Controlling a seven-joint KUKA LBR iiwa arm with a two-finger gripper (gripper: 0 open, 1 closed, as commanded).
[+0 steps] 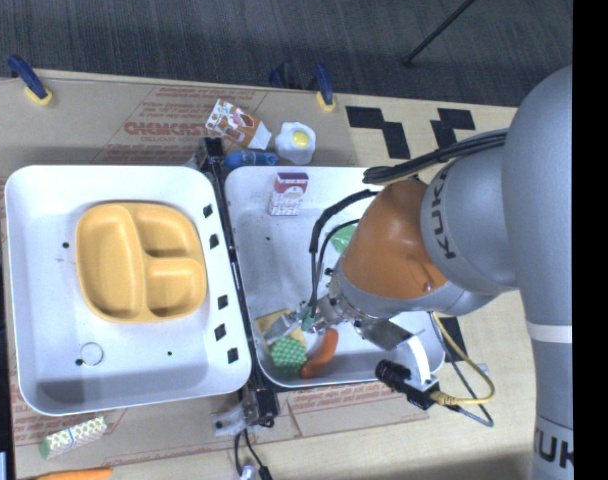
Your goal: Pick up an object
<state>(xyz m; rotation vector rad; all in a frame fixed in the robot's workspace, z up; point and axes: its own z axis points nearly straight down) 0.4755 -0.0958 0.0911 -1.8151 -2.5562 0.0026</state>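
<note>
Two bins, and my claw [309, 320] is down in the right bin [254, 218], hovering by the orange carrot [321, 353] at its near edge. Can't tell my grip state; next I'd drop onto it.

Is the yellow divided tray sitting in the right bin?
No, the yellow divided tray lies in the left bin.

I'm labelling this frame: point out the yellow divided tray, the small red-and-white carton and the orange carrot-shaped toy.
yellow divided tray [139, 260], camera view, centre divider.
red-and-white carton [289, 193], camera view, top face.
orange carrot-shaped toy [321, 354], camera view, mid-body.
</note>
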